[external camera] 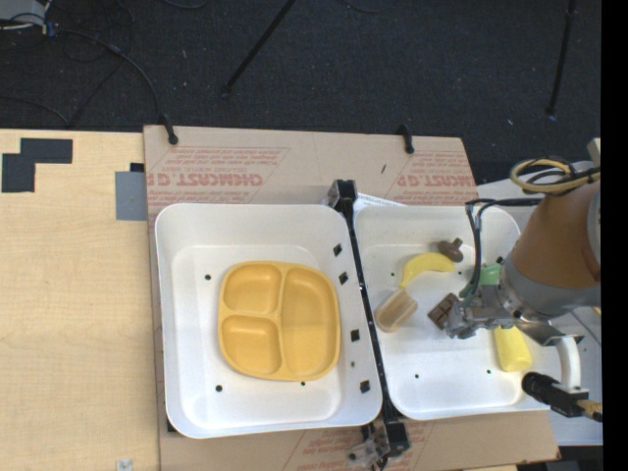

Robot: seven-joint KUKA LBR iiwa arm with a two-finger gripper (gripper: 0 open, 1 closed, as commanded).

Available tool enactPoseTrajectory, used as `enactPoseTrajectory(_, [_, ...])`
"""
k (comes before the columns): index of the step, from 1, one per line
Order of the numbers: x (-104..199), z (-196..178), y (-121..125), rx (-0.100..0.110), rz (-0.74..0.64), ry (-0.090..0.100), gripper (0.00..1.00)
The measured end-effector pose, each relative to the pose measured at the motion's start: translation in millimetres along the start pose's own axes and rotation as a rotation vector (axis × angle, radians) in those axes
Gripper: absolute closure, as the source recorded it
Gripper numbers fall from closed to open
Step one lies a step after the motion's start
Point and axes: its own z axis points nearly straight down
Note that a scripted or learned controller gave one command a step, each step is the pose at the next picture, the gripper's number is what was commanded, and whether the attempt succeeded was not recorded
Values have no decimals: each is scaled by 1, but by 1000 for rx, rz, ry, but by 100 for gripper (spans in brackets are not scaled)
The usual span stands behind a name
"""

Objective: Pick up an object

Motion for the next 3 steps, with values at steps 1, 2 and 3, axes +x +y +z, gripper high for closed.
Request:
enactPoseTrajectory(1, [0,-63,4,-2,-2,0,100])
enactPoseTrajectory(2, [6,-122,10,-2,-3,0,100])
enactPoseTrajectory(3, [51,-120,24,3,-5,2,100])
